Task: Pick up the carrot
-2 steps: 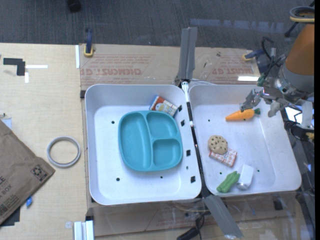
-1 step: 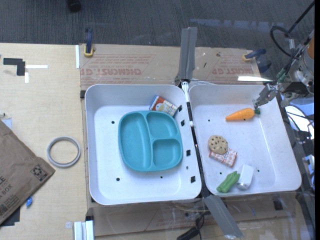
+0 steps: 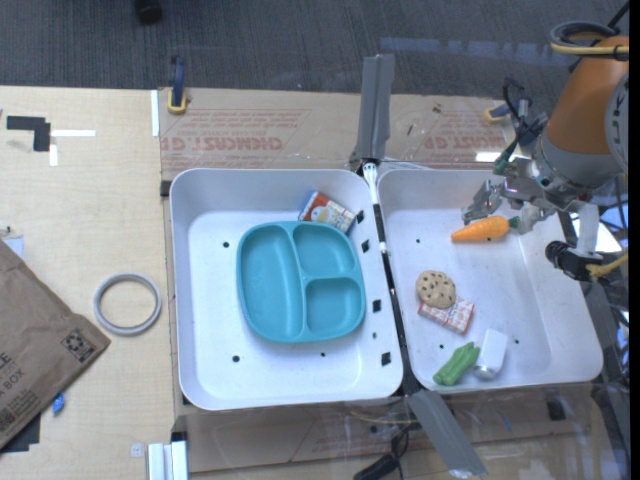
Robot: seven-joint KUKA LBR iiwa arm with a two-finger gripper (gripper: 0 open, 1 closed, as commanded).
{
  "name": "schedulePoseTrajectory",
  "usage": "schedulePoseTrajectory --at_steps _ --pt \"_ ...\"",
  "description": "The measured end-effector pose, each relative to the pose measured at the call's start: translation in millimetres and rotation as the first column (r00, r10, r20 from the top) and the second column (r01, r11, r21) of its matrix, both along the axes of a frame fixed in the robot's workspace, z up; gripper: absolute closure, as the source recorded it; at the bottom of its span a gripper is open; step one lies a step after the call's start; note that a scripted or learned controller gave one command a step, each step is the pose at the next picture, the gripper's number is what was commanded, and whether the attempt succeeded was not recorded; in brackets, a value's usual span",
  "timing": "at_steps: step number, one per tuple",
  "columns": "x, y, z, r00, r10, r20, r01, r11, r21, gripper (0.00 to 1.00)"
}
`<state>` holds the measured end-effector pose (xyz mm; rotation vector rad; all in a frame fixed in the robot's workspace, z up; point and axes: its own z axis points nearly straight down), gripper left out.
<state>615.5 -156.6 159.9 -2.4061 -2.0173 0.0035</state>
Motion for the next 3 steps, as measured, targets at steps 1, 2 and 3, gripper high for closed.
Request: schedulePoseTrajectory --at_steps 1,2,3 --pt "31 -44 -57 0.995 0.102 0.019 -0.101 0.995 -0.010 0.00" --pt "20 -44 -67 0.999 -0.035 0.003 0.035 0.999 0.001 0.00" --pt "-16 -33 -68 0.990 -0.139 0.001 0.139 0.990 0.001 0.00"
